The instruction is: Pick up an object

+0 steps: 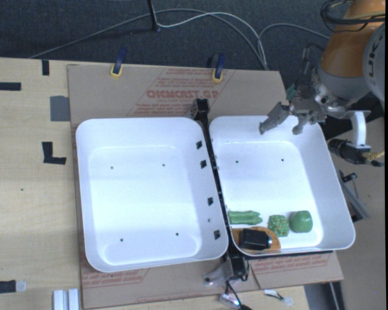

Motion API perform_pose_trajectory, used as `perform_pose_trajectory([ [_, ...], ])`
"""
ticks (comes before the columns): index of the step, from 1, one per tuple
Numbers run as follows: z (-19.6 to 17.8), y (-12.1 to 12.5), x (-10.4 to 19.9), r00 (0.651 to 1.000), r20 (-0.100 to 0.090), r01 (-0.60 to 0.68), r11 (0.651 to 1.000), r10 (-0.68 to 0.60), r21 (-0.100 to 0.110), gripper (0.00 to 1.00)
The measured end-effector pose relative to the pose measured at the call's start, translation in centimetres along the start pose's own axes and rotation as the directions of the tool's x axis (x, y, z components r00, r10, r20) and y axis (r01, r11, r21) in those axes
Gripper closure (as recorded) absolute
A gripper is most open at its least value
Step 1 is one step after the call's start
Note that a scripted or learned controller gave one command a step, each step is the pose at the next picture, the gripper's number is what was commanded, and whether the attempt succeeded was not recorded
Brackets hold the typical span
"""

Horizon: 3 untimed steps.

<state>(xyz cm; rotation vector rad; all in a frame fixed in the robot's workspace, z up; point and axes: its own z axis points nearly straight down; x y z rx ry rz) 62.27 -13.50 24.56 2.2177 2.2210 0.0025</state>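
Several small objects lie along the near edge of the right bin (323, 166): a green bean pod (244, 217), a green bumpy broccoli-like piece (277, 225), a round green ball (301, 221), and a black object (253, 239) resting on an orange piece (271, 243). My gripper (283, 125) hangs over the far right corner of the right bin, well away from these objects. Its two grey fingers (269, 122) are spread apart, open, with nothing between them.
The left bin (142, 192) sits beside the right one, with a black divider clip strip (207, 166) between them. Both rest on a cardboard sheet (174, 92) held by blue-yellow clamps. Cables run across the dark floor behind.
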Motion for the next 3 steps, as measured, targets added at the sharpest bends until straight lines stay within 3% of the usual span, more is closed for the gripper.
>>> perform_pose_trajectory([
  [1,-2.8,-6.5,-0.8,1.000,-0.001,-0.003,1.000,0.003,0.002,0.00],
  [2,-0.5,1.2,-2.7,1.000,-0.001,-0.001,1.000,0.001,0.006,0.00],
  [3,2.2,-3.4,-2.6,1.000,-0.001,-0.002,1.000,0.002,0.007,0.00],
])
